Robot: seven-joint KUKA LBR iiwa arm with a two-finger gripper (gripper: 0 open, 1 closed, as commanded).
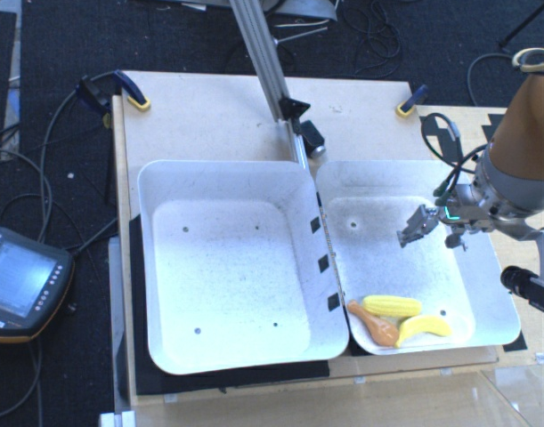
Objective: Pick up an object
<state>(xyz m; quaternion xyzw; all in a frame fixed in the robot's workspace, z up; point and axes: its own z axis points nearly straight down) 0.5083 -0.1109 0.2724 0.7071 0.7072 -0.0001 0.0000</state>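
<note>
From the overhead camera view, the pick looks barely begun. The gripper (420, 227) hangs over the middle of the right bin (378, 194), with nothing between its fingers; whether the claw stands wide or narrow I cannot tell, since the dark fingers blur together at this slant. The likely targets all lie in that bin's near corner, well apart from the gripper and toward the camera: a corn cob (392, 306) lying flat, a banana (424, 328) just beside it on the side nearer the bin's front rim, and an orange drumstick-shaped toy (377, 325) touching or nearly touching the corn on the side toward the left bin (227, 181). None of them is lifted, so as I judge it the whole approach, the descent, the closing and the raise are left to do. What may hinder: the three toys are bunched close together and sit against the right bin's front wall and the divide between the bins, which leaves little room for fingers to go down around just one. A slanted metal rail (264, 52) rises behind the bins, away from the toys.
</note>
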